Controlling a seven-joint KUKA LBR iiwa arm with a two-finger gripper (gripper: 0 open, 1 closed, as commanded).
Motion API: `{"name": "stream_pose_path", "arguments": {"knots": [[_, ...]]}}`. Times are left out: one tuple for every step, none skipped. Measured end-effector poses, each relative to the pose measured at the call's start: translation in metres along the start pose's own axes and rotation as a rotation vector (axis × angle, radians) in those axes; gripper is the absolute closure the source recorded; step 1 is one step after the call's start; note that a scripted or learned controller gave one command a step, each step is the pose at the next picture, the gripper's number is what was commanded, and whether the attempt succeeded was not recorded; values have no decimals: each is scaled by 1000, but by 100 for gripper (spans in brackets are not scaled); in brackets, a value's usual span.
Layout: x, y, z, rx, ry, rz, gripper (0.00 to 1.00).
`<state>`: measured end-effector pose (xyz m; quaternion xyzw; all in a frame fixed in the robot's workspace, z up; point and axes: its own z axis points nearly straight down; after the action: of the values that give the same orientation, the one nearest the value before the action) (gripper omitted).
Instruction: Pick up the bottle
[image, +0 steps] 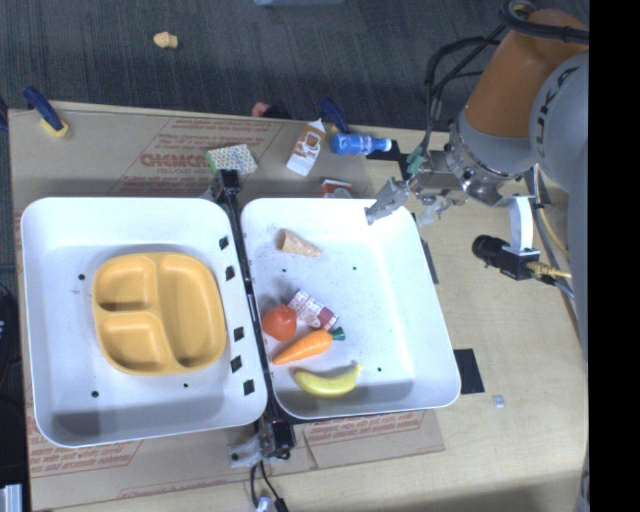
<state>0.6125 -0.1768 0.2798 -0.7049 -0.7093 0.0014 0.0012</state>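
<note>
The bottle is small and blue with a pale cap. It lies on its side on the cardboard behind the right bin, outside both bins. My gripper hangs over the far right corner of the right bin, to the right of the bottle and nearer the camera, apart from it. Nothing shows in the gripper.
The right bin holds a tan wedge, a red-and-white packet, a tomato, a carrot and a banana. A yellow divided plate sits in the left bin. A small carton and a green packet lie near the bottle.
</note>
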Motion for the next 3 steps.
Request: {"name": "stream_pose_path", "arguments": {"knots": [[1, 0, -10, 2, 0, -5, 100], [-34, -73, -10, 0, -1, 42, 100], [-26, -107, -52, -2, 0, 61, 100]]}}
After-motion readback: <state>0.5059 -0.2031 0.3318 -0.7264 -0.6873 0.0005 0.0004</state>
